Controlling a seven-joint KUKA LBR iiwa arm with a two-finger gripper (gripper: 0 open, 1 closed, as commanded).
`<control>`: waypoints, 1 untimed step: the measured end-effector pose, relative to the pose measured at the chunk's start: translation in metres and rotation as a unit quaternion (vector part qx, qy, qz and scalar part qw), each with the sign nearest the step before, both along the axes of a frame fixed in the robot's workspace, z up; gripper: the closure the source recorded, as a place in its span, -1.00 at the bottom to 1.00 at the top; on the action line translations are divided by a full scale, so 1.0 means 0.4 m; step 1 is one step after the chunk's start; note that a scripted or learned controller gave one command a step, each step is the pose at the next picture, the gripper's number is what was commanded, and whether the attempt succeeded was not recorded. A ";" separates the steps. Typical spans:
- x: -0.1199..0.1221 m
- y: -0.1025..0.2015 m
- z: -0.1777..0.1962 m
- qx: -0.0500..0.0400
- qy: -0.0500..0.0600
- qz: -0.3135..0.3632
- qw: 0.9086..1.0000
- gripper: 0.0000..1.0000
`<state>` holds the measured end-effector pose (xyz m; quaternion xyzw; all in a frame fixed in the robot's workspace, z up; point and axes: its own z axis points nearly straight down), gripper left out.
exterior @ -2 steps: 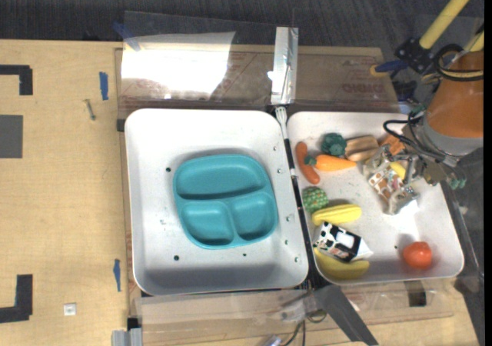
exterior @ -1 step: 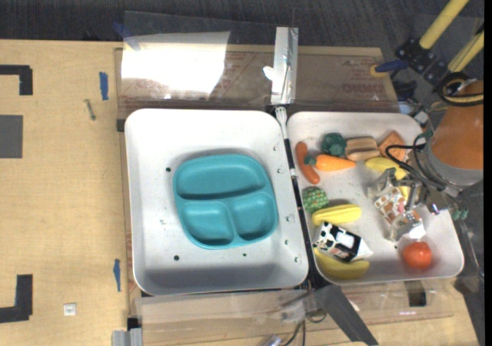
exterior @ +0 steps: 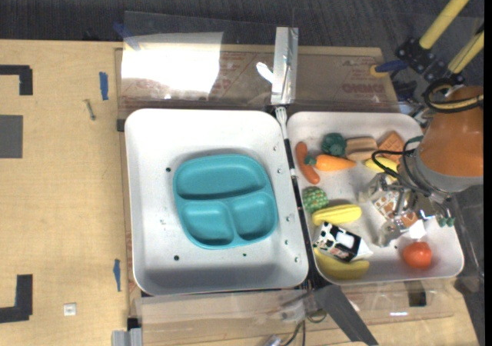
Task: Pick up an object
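A wooden bench [exterior: 54,206] carries two shallow white bins side by side: the left bin [exterior: 146,144] holds a teal divided plate [exterior: 224,200] lying flat near its middle, while the right bin [exterior: 453,264] is crowded with toy food. The grey arm with its orange band [exterior: 455,144] reaches in from the right and hangs over the right bin's far side, its gripper [exterior: 393,210] lowered among the toys near the bin's centre; whether it is open, closed or grasping anything cannot be told from this angle. Along the bin's near edge lies a banana [exterior: 342,266], with a black-and-white cow figure [exterior: 338,241] resting just above it. A second yellow piece [exterior: 337,214] sits beside a green bumpy vegetable [exterior: 314,198]. Toward the back are an orange carrot [exterior: 332,162], a red sausage-like piece [exterior: 306,164], a dark green item [exterior: 334,143] and a bread roll [exterior: 361,144]. A red tomato [exterior: 417,254] sits at the near right, just below the gripper.
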<state>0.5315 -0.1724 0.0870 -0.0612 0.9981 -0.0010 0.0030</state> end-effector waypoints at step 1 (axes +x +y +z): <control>0.065 0.065 0.000 0.000 -0.001 -0.059 0.998 -1.00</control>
